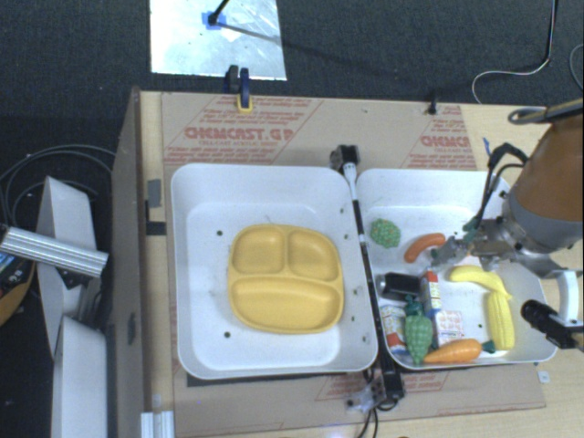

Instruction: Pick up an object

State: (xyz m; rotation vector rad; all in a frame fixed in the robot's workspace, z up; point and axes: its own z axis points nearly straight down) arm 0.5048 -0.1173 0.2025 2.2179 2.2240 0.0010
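Left bin (pixel 196 272): a shallow white bin in the lower middle of the frame, touching the right bin along its right wall.
Yellow tray (pixel 286 277): a yellow plate with three compartments, two small ones above and one long one below; it lies flat in the middle of the left bin.
Right bin (pixel 429 188): a white bin in the lower right of the frame, with the toys gathered in its lower half.
Green ball (pixel 384 234): a small bumpy green toy near the bin's left wall, apart from the other toys.
Sausage (pixel 424 245): an orange-red toy sausage just right of the green ball, tilted up to the right.
Black block (pixel 401 286): a dark flat piece below the sausage, near the left wall.
Green leafy toy (pixel 419 333): lies below the black block, touching the carrot.
Carrot (pixel 453 351): an orange toy lying along the bin's lower wall.
Banana (pixel 481 280): a yellow toy just below the gripper.
Corn (pixel 501 318): a yellow cob, upright in the frame, below the banana's right end.
Gripper (pixel 453 252): low over the right bin, between the sausage and the banana; whether its tool is apart or together, I cannot tell.
Arm (pixel 557 185): grey with an orange band, at the right edge of the frame.
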